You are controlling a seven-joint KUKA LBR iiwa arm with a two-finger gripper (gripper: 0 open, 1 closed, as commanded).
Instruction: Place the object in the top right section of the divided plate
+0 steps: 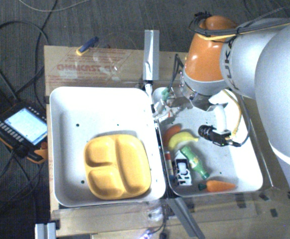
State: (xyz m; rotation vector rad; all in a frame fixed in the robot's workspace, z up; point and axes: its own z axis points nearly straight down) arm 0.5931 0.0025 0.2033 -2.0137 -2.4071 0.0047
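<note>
Reaching in from the right with the grey arm (264, 59), orange band (210, 54) above the wrist, over the far left corner of the right bin (249, 180). Hanging the gripper (164, 105) low there, just beside the wall shared with the left bin (65, 108). Cannot tell how wide the gripper stands, nor whether it has hold of anything.

Lying loose in the right bin, nearer than the gripper: a yellow banana (182, 138) on top of a red piece (171, 130), a green bottle (196, 165) just nearer, a black-and-white item (183, 173) touching the bottle's left side, and an orange carrot (219, 185) along the near wall.

Resting flat in the near right part of the left bin, well apart from the gripper: the yellow divided plate (117, 166).
</note>
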